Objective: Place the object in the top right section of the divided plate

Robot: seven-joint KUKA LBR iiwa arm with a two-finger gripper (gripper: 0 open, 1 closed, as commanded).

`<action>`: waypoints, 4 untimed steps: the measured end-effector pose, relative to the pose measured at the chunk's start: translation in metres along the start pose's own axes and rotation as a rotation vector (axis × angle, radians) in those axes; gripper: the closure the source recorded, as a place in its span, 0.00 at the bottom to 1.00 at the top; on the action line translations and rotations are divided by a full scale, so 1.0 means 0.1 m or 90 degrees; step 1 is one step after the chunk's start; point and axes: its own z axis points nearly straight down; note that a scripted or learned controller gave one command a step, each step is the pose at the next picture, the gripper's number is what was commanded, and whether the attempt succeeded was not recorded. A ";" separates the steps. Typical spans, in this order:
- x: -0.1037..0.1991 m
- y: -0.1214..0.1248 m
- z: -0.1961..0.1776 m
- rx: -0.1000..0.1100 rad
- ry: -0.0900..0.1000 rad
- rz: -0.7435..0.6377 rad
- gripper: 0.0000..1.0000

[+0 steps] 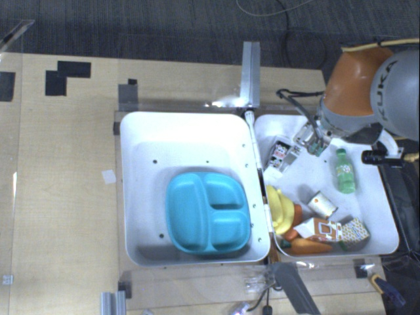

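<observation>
Bananas and cartons crowd the bin below our gripper; its grip state we cannot tell. Far left waits the divided plate. Clutter could make us snag the wrong item.

Blue divided plate in left bin; tool over right bin, near green bottle.

Grey arm, orange band
</observation>
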 end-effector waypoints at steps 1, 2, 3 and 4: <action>-0.09 0.29 -1.47 0.006 0.001 -0.025 0.00; 0.19 0.63 -0.66 0.007 0.005 -0.141 0.00; 0.18 0.66 -0.77 0.003 0.001 -0.142 1.00; 0.18 0.65 -0.77 0.003 0.001 -0.141 0.00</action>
